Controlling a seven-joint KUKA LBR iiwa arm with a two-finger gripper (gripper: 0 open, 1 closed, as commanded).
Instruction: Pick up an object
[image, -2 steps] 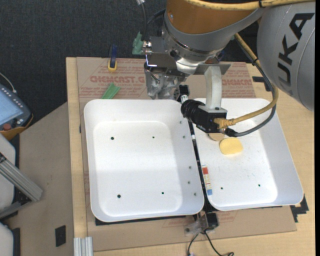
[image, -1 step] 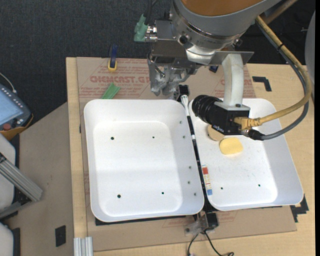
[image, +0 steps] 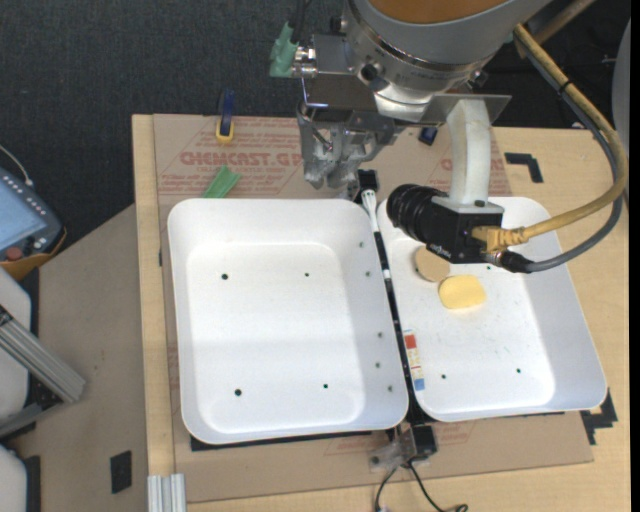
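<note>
1. Two bins sit side by side on a board (image: 500, 445), their inner rims touching: the left bin (image: 200, 300) and the right bin (image: 560, 350).
2. A disc (image: 462, 294) lies in the right bin, toward its back left part.
3. A second, flatter piece (image: 428, 265) lies just behind and left of the disc, touching it, partly under a cylinder (image: 425, 220) mounted on the arm.
4. The gripper (image: 335, 165) hangs over the board behind the left bin's back right corner.
5. A clamp (image: 226, 120) stands at the board's back edge, left of the gripper.
6. A strip (image: 221, 182) lies on the board just behind the left bin.
</note>
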